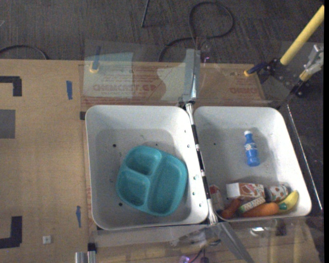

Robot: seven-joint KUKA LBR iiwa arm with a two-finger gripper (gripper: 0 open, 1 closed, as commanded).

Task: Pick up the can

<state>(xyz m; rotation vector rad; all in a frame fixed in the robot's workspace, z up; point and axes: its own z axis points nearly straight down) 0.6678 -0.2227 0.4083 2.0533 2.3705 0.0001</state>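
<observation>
Can (276,192) in right bin (288,128) near corner, label unreadable.

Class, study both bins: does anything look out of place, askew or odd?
Nothing is spilled or broken. The blue bottle lies on its side, alone in the right bin, while the other items crowd the near edge. The teal tray sits askew in the left bin.

A robotics lab test station, seen from above. Two shallow white bins (103,120) sit side by side on a cardboard-covered surface (41,154) marked with blue tape (69,90) and black squares. Loose cables (205,15) trail across grey carpet at the far edge. Clear plastic panels (149,79) stand behind the bins.
</observation>
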